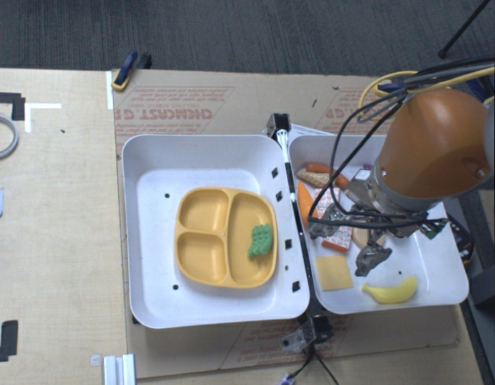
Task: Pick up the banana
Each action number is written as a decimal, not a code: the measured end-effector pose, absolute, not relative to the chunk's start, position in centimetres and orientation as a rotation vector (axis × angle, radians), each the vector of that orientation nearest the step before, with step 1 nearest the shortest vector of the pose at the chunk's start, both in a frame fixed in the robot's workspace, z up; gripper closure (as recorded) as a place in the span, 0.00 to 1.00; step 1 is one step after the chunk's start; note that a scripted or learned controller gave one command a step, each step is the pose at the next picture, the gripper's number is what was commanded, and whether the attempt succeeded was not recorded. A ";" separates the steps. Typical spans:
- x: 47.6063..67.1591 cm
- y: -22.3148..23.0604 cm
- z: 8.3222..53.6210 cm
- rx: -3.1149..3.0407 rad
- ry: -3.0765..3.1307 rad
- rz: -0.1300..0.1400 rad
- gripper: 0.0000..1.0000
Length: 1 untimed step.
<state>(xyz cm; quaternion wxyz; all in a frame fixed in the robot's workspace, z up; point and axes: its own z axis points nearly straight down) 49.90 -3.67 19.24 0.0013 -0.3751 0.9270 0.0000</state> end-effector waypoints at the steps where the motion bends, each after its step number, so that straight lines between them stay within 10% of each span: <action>1: 51.3 -0.5 19.2 -1.271 2.869 0.000 0.00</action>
